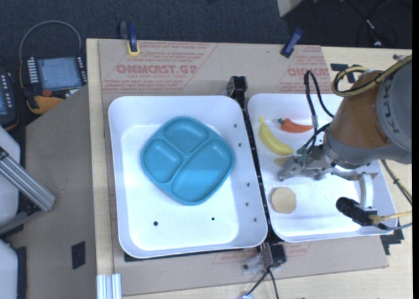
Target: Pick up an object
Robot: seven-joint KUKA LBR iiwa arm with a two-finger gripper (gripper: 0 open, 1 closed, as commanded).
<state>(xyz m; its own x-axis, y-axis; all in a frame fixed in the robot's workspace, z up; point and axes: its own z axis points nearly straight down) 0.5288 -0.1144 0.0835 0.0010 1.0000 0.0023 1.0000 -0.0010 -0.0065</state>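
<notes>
lower right of the frame: a tan round object (pixel 283 199) is seen lying on the floor of the right bin (pixel 314 226), near its front wall. just above it the gripper (pixel 292 167) is seen low in that bin, at the end of the grey arm (pixel 366 127) that enters from the right edge. whether the gripper is apart or together cannot be told; the metal parts are small and blurred. nothing is seen held. farther up, a yellow banana (pixel 273 137) is seen just above the gripper, and an orange carrot-like piece (pixel 296 125) beside the banana's upper end. in the centre, a blue divided plate (pixel 188 159) is seen in the left bin (pixel 131 226); both bins are carried on the surface (pixel 105 160).

the step in hand is judged to be the descent onto one item. it would be done well if one object were centred under the gripper before closing, the banana being taken across its narrow width; the flat disc is judged harder to grip. the right bin's far right side is covered by the arm and cables, so anything there is hidden.
</notes>
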